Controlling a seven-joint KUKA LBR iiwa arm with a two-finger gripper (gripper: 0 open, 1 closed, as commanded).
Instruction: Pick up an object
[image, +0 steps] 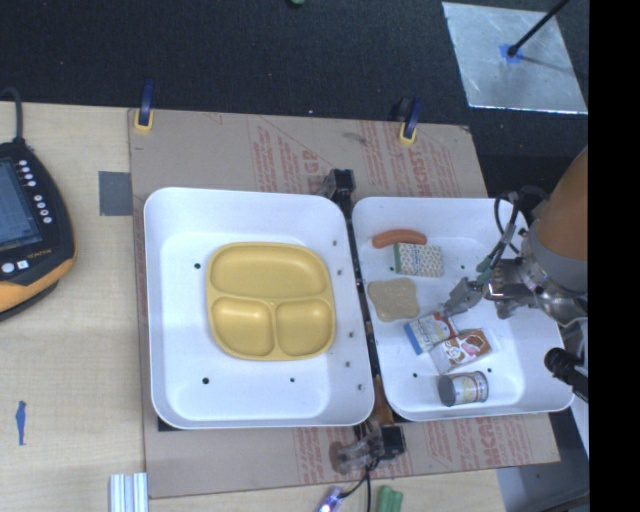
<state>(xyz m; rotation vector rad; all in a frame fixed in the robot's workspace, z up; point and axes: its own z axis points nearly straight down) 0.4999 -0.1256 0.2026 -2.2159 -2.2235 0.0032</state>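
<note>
The right bin (400, 215) holds a small sausage (399, 238), a green-patterned sponge block (418, 260), a tan slice of bread (393, 298), a blue-and-white carton (428, 331), a red-and-white packet (467, 346) and a small can (463, 389) lying on its side. My gripper (463, 296) reaches in from the right, low over the bin's middle, just above and right of the carton. Its fingers look slightly apart with nothing between them.
The left bin (170, 300) holds a yellow three-compartment plate (270, 300). A teach pendant (25, 225) lies on the bench at the far left. Clamps (407, 120) pin the cardboard at the back edge. The arm's grey body (560, 250) overhangs the right bin's right rim.
</note>
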